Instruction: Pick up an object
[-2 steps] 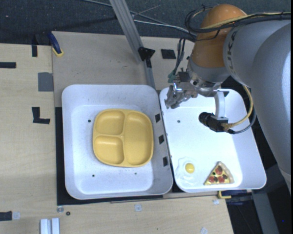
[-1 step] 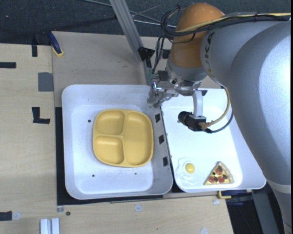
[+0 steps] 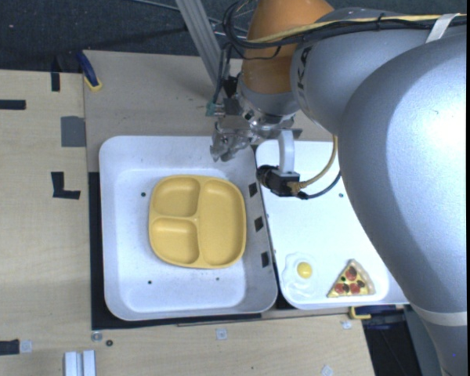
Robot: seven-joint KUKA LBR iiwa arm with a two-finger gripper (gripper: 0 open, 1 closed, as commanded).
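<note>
A yellow divided plate lies flat in the middle of the left bin. In the right bin, near its front edge, lie a toy fried egg and a toy pizza slice. My gripper hangs over the back edge of the left bin, just behind the plate's far right corner and apart from it. I see nothing between its fingers. The big grey arm covers the right part of the right bin.
A black cable and connector dangle from the wrist over the wall between the bins. A slanted metal pole rises behind the bins. Black tape marks and a blue-yellow clip sit on the bench at the left.
</note>
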